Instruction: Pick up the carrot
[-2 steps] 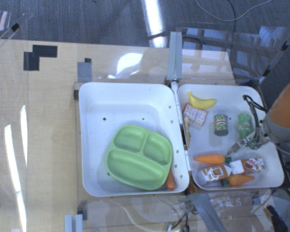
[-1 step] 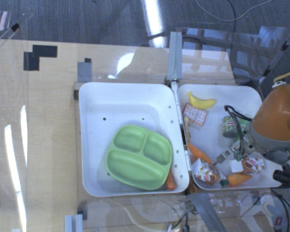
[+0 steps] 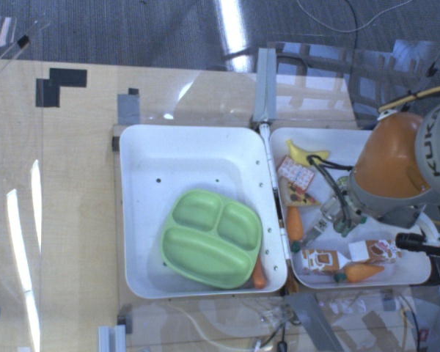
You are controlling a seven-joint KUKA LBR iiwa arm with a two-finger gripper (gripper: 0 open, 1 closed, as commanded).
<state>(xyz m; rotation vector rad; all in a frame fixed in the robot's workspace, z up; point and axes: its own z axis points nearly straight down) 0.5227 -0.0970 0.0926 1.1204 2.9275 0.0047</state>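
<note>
In the right bin point(image 3: 422, 273), one carrot point(image 3: 295, 224) lies lengthwise beside the left wall. A second carrot point(image 3: 361, 272), with a green end, rests near the front wall. A third orange piece point(image 3: 259, 276) pokes out in the left bin, at the green plate's front right edge. My gripper point(image 3: 328, 220) hangs low over the middle of the right bin, just right of the first carrot. I see nothing gripped in it. The orange wrist band point(image 3: 390, 158) covers the bin's right part.
A green divided plate point(image 3: 213, 238) lies in the left bin point(image 3: 143, 196). The right bin also holds a yellow banana point(image 3: 306, 152), a red-and-white box point(image 3: 294, 173), a brown carton point(image 3: 324, 261) and a small packet point(image 3: 382, 250). A metal divider point(image 3: 265, 86) stands behind the bins.
</note>
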